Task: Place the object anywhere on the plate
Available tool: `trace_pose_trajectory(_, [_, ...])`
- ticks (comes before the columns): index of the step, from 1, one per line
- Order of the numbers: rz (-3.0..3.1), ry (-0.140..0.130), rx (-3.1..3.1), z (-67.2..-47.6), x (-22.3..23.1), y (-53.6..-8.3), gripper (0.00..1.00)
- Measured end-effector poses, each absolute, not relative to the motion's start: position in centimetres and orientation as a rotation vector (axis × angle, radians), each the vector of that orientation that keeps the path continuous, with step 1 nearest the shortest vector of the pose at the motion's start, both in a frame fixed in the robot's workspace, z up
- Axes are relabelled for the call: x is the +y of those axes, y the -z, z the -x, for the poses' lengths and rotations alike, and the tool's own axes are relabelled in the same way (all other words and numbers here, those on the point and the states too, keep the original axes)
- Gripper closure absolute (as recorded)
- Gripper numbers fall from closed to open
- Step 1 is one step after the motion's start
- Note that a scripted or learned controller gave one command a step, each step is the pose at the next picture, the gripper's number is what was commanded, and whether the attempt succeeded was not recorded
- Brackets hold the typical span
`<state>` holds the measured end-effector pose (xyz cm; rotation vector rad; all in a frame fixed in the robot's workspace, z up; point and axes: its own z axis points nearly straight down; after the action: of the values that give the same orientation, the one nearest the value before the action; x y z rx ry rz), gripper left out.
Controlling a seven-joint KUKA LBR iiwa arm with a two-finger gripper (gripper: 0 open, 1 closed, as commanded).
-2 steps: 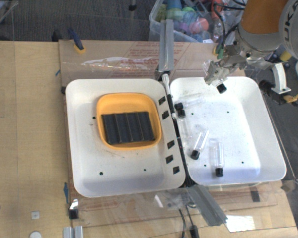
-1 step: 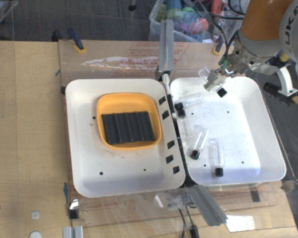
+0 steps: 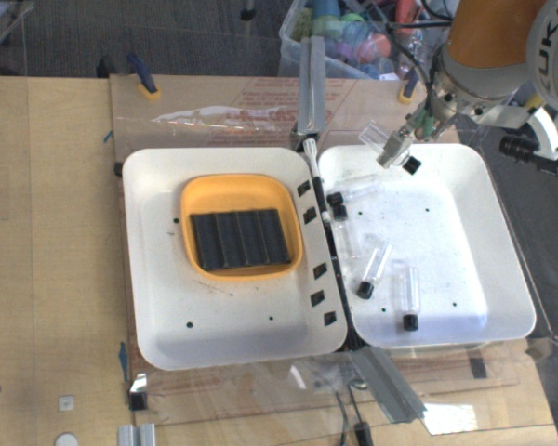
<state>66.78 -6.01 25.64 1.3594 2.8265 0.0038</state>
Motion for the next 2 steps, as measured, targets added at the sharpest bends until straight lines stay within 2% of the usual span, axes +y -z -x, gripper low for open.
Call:
trace_pose_trajectory(1, [-1.006, -0.004, 2.968, -66.3, -6.3, -32.4, 1.00])
trace_pose_trajectory(2, [-1.003, -0.002, 2.970, -65.9, -11.6, -43.7, 1.00])
